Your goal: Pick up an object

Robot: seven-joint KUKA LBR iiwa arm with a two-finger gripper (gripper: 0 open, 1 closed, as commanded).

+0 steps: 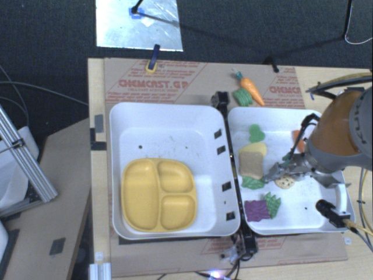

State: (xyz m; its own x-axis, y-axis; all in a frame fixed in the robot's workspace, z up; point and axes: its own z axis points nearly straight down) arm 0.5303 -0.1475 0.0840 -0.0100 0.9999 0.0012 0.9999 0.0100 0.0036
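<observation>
- Camera view: two shallow white bins are seen side by side on the bench (192,74), the left bin (169,118) carrying a yellow three-compartment plastic tray (158,193) toward its near-left corner.
- The right bin (274,118) carries the loose toy pieces: a green leaf-shaped piece (256,133) near its far edge, a pale yellow wedge-shaped block (252,158) against its left wall, a small green flat piece (252,183) just below that block, a tan speckled cookie-like disc (284,183), a purple ridged piece (257,209) and a green ridged piece (271,203) close together near the near edge.
- An orange toy carrot with a green top (249,90) lies on the bench outside the bins, beyond the far edge of the right bin.
- The grey and orange arm (341,136) is reached in from the right, and the gripper (278,172) is lowered in the middle of the right bin, its tip just beside the wedge-shaped block and the small green flat piece, with the cookie-like disc just under it.
- The fingers appear narrowly set, and nothing is seen clamped between them.
- The step in hand is judged to be the closing on one piece, probably the cookie-like disc or the small green flat piece.
- A clean grasp would be favoured by one piece alone being centred between the fingers, the block's edge being kept clear, and the lift being made straight up.
</observation>
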